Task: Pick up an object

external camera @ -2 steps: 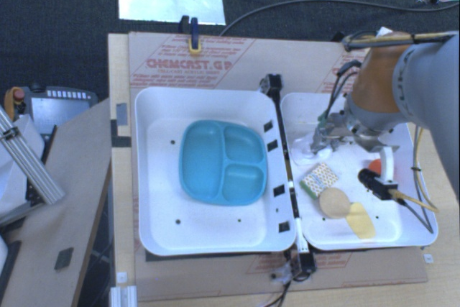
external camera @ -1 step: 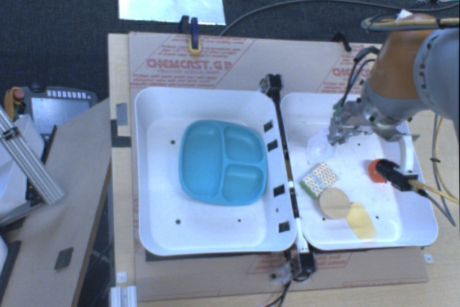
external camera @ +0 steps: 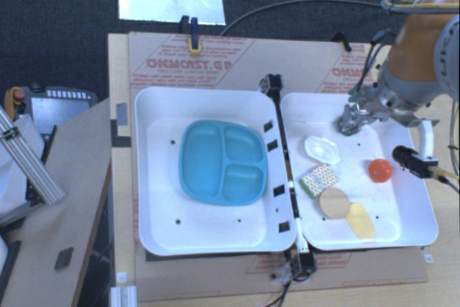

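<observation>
On the counter (external camera: 302, 61), two shallow white bins stand side by side, touching along their inner edges. The left bin (external camera: 154, 176) carries a blue divided plate (external camera: 221, 162), which lies flat near its centre and is the largest loose item in view. The right bin (external camera: 309, 111) carries five smaller items.

The arm (external camera: 424, 47) enters from the right and reaches over the far right corner of the right bin. The pincer (external camera: 350, 124) hangs over the far half of that bin, close to the bin floor. Nothing is seen inside it. From this angle it cannot be told whether the pincer is released or clenched.

Items in the right bin, largest first:

1. Tan disc (external camera: 334, 203): lies flat in the near half, well apart from the pincer.
2. Yellow piece (external camera: 361, 221): just beside the tan disc, on its near right side, and the farthest item from the pincer.
3. White piece (external camera: 321, 149): the nearest item to the pincer, lying to its near left and apart from it.
4. Checkered block (external camera: 318, 180): between the white piece and the tan disc, touching or almost touching the disc.
5. Orange ball (external camera: 380, 170): lies alone toward the right side of the bin, on the near right of the pincer and apart from it.
</observation>
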